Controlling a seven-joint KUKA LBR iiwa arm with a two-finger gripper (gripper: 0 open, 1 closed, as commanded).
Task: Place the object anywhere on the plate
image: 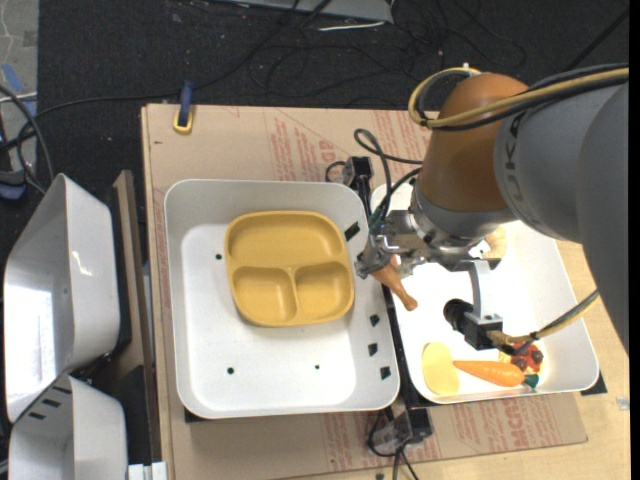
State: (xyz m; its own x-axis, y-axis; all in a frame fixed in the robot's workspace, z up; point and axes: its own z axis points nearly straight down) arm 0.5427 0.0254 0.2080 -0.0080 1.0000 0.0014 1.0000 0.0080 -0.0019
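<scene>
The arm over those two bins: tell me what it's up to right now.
The grey arm reaches in over the gap between the two bins. Its claw sits just right of the yellow plate in the left bin, with a small orange piece at its tip. A carrot and a yellow disc lie in the right bin.

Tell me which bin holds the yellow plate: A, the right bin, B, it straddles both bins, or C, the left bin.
C: the yellow plate lies flat inside the left bin, while the carrot lies in the right bin.
</scene>
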